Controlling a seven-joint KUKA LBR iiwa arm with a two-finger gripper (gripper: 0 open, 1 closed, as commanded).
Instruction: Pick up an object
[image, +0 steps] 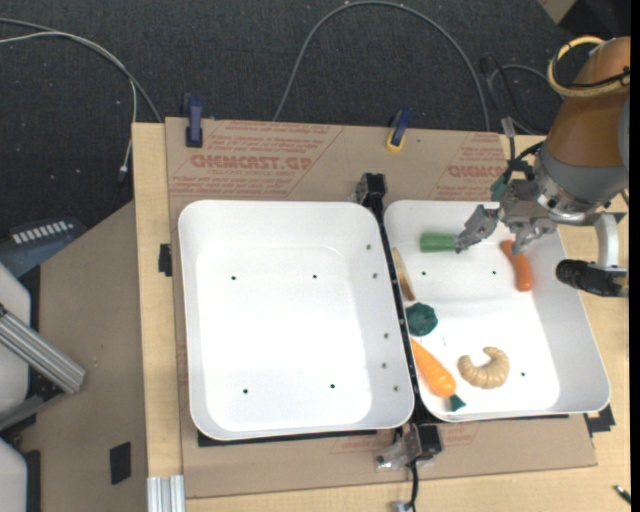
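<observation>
In the right bin (560, 330) lie a green cylinder (437, 241) at the back left, a small orange carrot-like piece (521, 270) at the back right, a dark green ball (421, 319), a larger orange carrot (434, 368) and a tan croissant-shaped toy (485, 367) toward the front. My gripper (497, 235) hangs over the back of this bin, between the green cylinder and the small orange piece. It is open, with one fingertip (470, 236) close to the cylinder's right end. Nothing sits between the fingers.
The left bin (200, 300) stands beside the right one on a cardboard sheet. A thin tan stick (403, 277) lies along the right bin's left wall. Two clamps (193, 118) hold the cardboard at the back. Cables run behind the bench.
</observation>
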